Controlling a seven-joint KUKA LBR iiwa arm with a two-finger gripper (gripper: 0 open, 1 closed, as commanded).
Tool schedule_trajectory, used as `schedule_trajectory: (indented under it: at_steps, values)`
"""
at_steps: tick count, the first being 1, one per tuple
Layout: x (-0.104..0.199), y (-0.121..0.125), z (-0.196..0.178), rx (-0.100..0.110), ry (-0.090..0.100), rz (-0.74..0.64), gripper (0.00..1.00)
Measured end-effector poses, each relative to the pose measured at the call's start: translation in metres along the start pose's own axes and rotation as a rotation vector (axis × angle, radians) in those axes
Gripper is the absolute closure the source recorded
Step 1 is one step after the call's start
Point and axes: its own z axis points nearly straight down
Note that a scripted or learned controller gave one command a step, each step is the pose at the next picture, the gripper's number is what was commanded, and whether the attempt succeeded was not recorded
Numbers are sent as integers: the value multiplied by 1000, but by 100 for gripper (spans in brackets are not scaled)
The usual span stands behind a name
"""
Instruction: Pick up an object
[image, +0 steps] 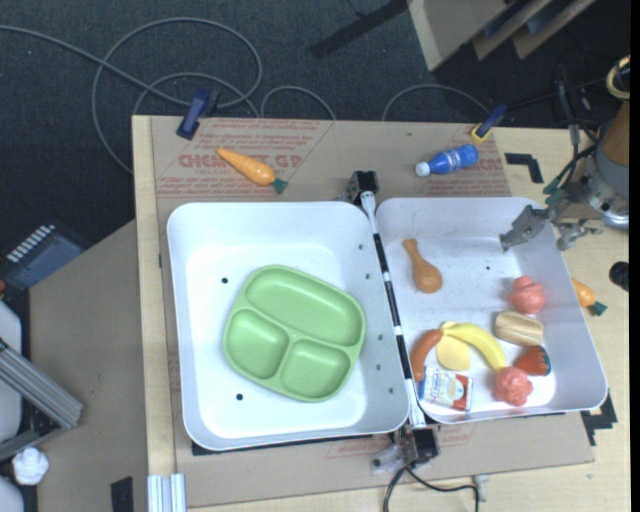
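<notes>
The right bin (470, 225) holds a brown drumstick (422, 265) near its left wall. Toward the front lie a pink ball (527, 295), a bread roll (518, 327), a banana (480, 340), a strawberry (536, 361), a second pink ball (512, 385), a small carton (446, 388) and an orange-red piece (424, 350). My gripper (546, 231) hangs over the bin's back right corner, above bare floor. It is open with nothing between its fingers, and the nearest object is the pink ball, just in front of it.
In the left bin (200, 250) lies a green divided plate (293, 332). Outside the bins, a carrot (250, 166) and a blue bottle (448, 161) rest on the board at the back. A small carrot (584, 295) lies beside the right bin's right wall.
</notes>
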Motion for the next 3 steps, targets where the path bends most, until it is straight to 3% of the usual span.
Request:
schedule_trajectory:
  at_steps: [1,2,3]
  values:
    - [-12,-12,114,3,10,-5,0]
    - [-9,-46,115,2,4,-1,0]
    - [-10,-45,105,-2,0,0,100]
